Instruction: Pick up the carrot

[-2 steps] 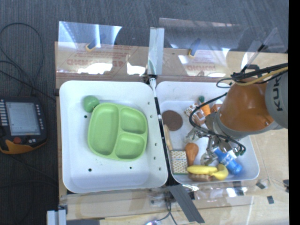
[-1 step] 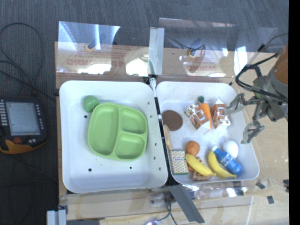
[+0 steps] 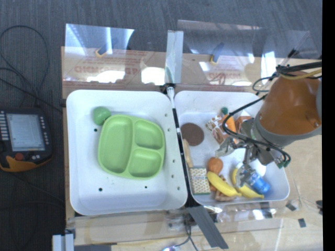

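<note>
The carrot (image 3: 231,123) lies in the right bin (image 3: 180,114), near its far right side. It is orange with a small green tip (image 3: 224,110), and the arm's orange band (image 3: 290,107) hides part of it. My gripper (image 3: 244,171) hangs low over the bin's near right corner. It is above a yellow banana (image 3: 247,191) and a blue object (image 3: 259,184), and nearer the camera than the carrot.
The right bin also holds a brown round disc (image 3: 192,134), a wrapped snack (image 3: 215,130), a small orange fruit (image 3: 214,164), a cracker (image 3: 199,180) and a second banana (image 3: 222,185). The left bin holds a green divided plate (image 3: 132,146) and a green ball (image 3: 101,114).
</note>
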### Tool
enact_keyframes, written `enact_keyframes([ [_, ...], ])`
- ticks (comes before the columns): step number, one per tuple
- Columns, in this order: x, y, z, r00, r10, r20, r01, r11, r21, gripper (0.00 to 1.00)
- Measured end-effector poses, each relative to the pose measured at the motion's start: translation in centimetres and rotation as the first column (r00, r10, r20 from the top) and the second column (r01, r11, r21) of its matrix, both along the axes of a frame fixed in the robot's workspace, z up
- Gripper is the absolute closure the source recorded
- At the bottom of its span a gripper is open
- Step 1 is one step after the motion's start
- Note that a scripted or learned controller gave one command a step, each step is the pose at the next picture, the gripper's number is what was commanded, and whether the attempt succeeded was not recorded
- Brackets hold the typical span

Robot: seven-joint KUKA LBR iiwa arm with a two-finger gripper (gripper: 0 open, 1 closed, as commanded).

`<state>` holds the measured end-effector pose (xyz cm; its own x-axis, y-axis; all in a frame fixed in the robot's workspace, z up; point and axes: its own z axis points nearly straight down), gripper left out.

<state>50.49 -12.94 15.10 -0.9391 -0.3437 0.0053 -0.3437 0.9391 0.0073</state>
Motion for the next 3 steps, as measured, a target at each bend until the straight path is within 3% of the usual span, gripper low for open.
enact_keyframes([
  [1, 0.5, 2.7, -5.0, 0.998, -0.061, 0.022, 0.062, 0.998, -0.008, 0.00],
  [2, 0.5, 2.7, -3.9, 0.998, -0.060, 0.020, 0.060, 0.998, -0.010, 1.00],
  [3, 1.2, -5.9, 4.4, 0.997, -0.073, 0.016, 0.073, 0.997, -0.009, 1.00],
])
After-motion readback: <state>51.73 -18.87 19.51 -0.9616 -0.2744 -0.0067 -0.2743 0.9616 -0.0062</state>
